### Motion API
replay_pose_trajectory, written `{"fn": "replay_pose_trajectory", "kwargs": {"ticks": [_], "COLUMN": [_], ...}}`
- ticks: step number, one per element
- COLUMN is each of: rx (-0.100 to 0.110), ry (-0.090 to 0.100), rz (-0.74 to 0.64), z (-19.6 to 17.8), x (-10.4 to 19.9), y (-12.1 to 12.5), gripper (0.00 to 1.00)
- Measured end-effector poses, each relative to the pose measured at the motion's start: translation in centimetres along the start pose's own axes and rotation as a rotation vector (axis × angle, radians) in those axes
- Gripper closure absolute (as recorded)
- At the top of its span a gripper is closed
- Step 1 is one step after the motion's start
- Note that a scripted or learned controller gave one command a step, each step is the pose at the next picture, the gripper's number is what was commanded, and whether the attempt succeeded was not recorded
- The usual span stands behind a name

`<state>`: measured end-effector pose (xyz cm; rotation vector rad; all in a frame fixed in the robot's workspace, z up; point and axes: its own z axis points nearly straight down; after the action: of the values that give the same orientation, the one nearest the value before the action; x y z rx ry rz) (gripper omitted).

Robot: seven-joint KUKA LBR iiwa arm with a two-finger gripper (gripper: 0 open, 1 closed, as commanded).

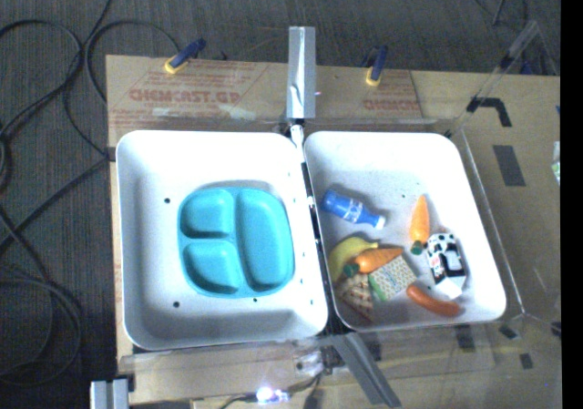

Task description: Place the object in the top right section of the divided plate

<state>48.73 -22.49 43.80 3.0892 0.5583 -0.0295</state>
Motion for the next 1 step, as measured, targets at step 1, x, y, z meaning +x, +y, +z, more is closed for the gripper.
{"fn": "replay_pose_trajectory", "kwargs": {"ticks": [1], "rx": [0.002], "ry": [0.012], "rz": [0.152], "z": [0.62], "x": [-0.02], "y": [-0.16], "gripper": [1.0]}}
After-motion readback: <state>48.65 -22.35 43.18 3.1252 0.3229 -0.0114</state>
